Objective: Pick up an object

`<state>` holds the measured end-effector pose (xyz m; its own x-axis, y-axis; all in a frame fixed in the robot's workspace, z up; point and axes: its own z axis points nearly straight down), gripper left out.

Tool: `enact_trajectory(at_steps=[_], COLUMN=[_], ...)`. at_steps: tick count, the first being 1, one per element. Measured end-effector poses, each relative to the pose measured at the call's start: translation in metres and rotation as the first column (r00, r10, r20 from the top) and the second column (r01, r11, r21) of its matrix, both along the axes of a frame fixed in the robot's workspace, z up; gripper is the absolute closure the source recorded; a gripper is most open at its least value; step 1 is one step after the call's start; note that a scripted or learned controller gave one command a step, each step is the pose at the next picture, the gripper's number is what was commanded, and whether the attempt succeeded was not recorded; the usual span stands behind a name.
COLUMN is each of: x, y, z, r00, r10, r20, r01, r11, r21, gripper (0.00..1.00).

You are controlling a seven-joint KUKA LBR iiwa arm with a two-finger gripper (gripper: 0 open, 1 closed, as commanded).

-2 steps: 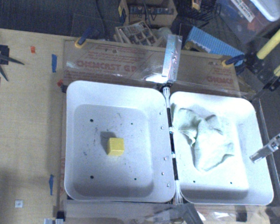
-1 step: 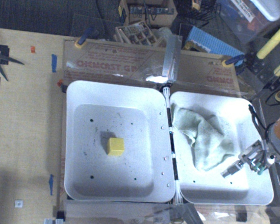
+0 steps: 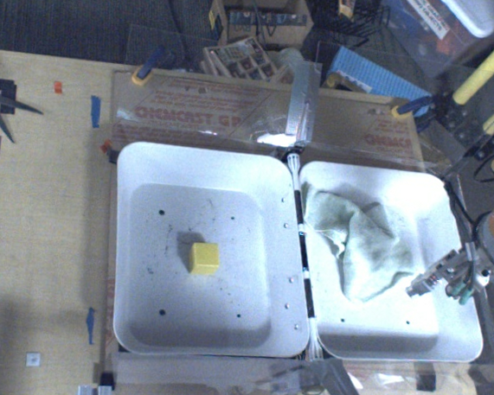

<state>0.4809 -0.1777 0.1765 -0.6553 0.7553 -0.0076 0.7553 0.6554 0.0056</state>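
In the left bin [image 3: 131, 225], a yellow cube [image 3: 205, 259]; rightward, crumpled cloth [image 3: 360, 242].

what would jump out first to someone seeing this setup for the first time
Most likely the small yellow block, sitting alone near the middle of the left bin, bright against the white. Next, the crumpled pale cloth heaped across the right bin. Then the gripper, reaching in from the right edge, low over the right bin beside the cloth's right side.
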Motion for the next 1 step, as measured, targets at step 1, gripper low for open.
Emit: enact_trajectory(at_steps=[1], x=[0.0061], y=[0.0495], z=[-0.0863], r00=[0.885], r10=[-0.466], r20=[0.002], r01=[0.466], r11=[0.885], r21=[0.004], gripper=[1.0])
